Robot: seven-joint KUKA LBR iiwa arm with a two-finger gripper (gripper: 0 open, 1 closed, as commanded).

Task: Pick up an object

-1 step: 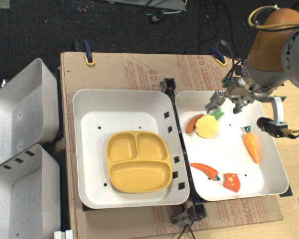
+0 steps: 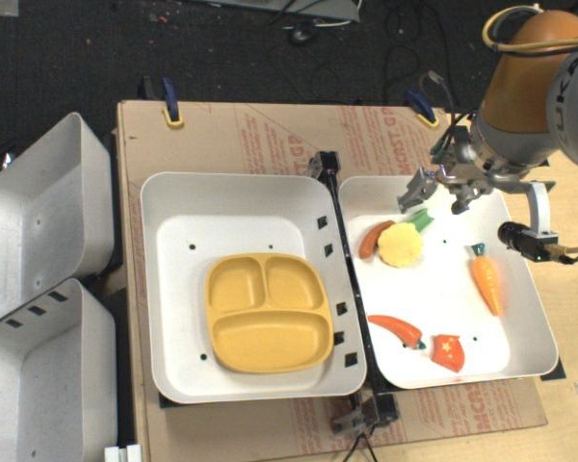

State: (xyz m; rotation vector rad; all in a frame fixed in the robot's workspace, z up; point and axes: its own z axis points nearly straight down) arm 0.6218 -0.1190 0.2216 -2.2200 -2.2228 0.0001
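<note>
Reaching in: grey arm with an orange band point(image 2: 530, 75) enters from the upper right of the frame and ends over the top edge of the right bin.
Pincer: two-finger pincer point(image 2: 441, 192) hangs above the upper part of the right bin, its dark fingers splayed apart with nothing between them.
Right bin: shallow white plastic bin point(image 2: 530, 349) in the right half of the frame, carrying all the small toys.
Yellow toy: round yellow lumpy toy with a green stalk point(image 2: 402, 243) lies in the upper left of the right bin, just below and left of the pincer, apart from it.
Sausage: small orange-red sausage-shaped toy point(image 2: 370, 240) touches the left side of the yellow toy.
Carrot: orange toy carrot with a green top point(image 2: 486, 282) lies near the right wall of the right bin, pointing down the frame.
Chilli: curved red chilli-shaped toy point(image 2: 397, 328) lies in the lower left of the right bin.
Red piece: small red blocky toy point(image 2: 448, 351) lies just right of the chilli.
Left bin: shallow white plastic bin point(image 2: 169, 219) at frame centre-left.
Plate: yellow three-compartment plastic plate point(image 2: 268, 311) rests in the lower middle of the left bin.
Desk: brown cardboard-covered desk point(image 2: 241, 128) under both bins.
</note>
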